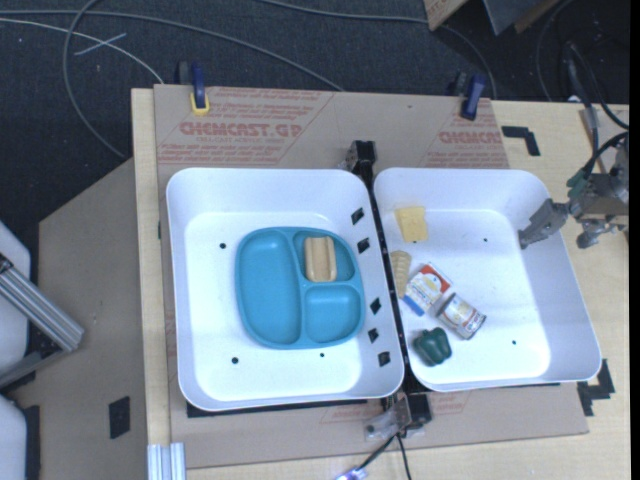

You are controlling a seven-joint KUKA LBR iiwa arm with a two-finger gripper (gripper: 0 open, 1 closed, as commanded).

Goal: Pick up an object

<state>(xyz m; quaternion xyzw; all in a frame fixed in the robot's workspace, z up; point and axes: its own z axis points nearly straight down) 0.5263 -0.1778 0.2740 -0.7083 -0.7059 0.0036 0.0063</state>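
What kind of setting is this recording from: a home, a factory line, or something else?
Most likely a robotics lab bench: two white bins clamped side by side on a board, loose cables on the dark floor, and toy food items such as a green pepper.

my pick candidates, right bin, lower right of frame centre: pale yellow block (411, 223) lying flat near bin's upper left corner. below it, beige ridged piece (400, 265) against bin's left wall. red-white-blue packet (424, 291) tilted, mid-left of bin, touching small silver can (462, 314) lying on its side. dark green pepper-like lump (432, 345) near bin's lower left edge.
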